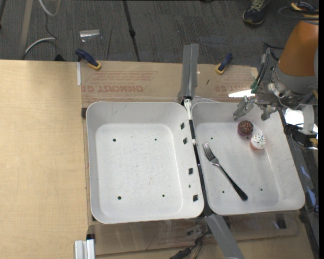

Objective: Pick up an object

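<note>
Two shallow white bins are seen side by side on a desk (35,152) of pale wood, with a sheet of brown cardboard (131,83) laid under them; on the cardboard, red lettering is printed upside down from this view, and a word resembling "CHEMCAST" can be partly made out, the rest being too faint to read; the left bin (96,162) is marked only by small dark dots and a row of black clips along the shared edge; in the right bin (283,197) three things are found: a fork (223,171) with a black handle is laid at a slant near the middle, its tines toward the upper left; a small dark reddish ball (245,127) is set near the far wall; a small white egg-shaped thing with dots (258,140) is placed just beside the ball, to its lower right, and whether the two touch cannot be told; the arm (298,50), grey with an orange band, is reached in from the right, and the gripper (254,108) is held above the far right part of the right bin, just above the ball; its fingers are seen spread apart, with nothing between them; two clamps with blue and yellow handles (87,58) are fixed at the far edge of the cardboard; shoes (255,11) are seen on the grey floor beyond.
</note>
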